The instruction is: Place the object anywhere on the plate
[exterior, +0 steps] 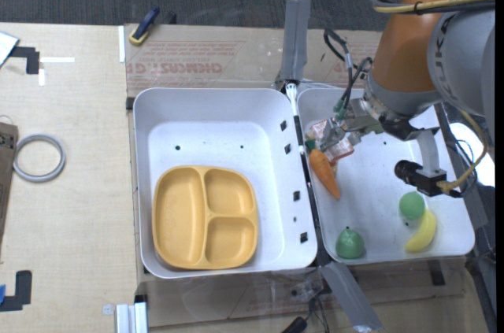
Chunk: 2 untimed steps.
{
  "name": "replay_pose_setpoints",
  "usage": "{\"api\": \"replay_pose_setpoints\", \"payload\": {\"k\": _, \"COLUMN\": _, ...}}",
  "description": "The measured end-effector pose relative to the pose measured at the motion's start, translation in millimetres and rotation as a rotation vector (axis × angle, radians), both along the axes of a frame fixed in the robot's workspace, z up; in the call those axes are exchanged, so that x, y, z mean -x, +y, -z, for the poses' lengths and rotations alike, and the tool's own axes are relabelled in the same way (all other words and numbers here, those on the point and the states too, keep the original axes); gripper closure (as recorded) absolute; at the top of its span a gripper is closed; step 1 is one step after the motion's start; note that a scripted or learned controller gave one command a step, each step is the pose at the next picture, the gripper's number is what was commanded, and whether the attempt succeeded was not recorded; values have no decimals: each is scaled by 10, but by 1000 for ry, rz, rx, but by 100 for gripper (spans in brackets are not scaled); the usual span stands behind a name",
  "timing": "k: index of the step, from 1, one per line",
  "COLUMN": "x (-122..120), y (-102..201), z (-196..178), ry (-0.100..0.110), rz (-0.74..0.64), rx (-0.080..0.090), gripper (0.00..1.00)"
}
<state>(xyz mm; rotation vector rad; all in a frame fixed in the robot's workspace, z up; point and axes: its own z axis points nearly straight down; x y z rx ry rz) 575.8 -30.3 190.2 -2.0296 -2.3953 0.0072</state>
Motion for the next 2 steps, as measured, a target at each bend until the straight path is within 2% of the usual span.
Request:
{"api": "replay_pose_setpoints", "payload": {"k": 1, "x": -1, "y": 0, "z": -2, "ry": -1, "rz": 0, "rx": 0, "gripper": 0}}
{"api": "replay_pose_setpoints", "payload": {"k": 2, "x": -280, "y": 657, "z": -2, "ry": -3, "rz": -18, "rx": 0, "gripper": 0}}
